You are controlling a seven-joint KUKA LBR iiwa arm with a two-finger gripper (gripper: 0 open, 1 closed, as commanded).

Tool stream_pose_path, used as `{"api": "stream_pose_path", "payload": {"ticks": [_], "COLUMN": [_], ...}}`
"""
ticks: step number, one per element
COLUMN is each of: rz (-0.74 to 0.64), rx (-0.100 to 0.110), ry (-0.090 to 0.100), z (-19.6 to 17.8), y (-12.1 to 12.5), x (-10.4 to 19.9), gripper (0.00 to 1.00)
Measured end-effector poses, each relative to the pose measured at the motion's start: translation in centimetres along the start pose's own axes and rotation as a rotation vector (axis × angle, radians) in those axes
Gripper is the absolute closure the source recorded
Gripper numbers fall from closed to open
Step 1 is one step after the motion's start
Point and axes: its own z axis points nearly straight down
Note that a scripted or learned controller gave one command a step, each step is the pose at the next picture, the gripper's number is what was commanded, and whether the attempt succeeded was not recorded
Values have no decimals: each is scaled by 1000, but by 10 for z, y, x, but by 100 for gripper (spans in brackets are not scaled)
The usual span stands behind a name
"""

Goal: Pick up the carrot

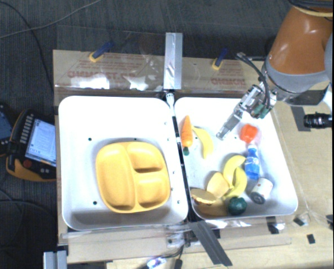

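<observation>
The carrot (186,131) is orange with a small green tip. It lies lengthwise in the right bin (284,167), close against that bin's left wall. My gripper (223,131) hangs over the upper middle of the right bin, pointing down and to the left. It is to the right of the carrot, about a carrot's length away, and nothing touches it. A yellow banana-shaped piece (205,141) lies between the carrot and the gripper tip.
An orange-red object (249,133), a blue bottle (252,164), bananas (237,175), a small can (261,190), a dark green item (237,205) and a brown-and-tan piece (208,197) crowd the right bin's lower right. The left bin (77,128) holds a yellow divided plate (114,192).
</observation>
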Motion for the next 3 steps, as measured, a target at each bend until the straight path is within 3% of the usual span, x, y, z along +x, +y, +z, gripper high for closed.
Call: {"api": "stream_pose_path", "payload": {"ticks": [1, 2, 3], "rz": [-149, -45, -138], "rx": [2, 0, 2], "ry": [2, 4, -1], "z": [38, 107, 105], "y": [51, 63, 51], "x": [32, 17, -51], "gripper": [0, 0, 0]}}
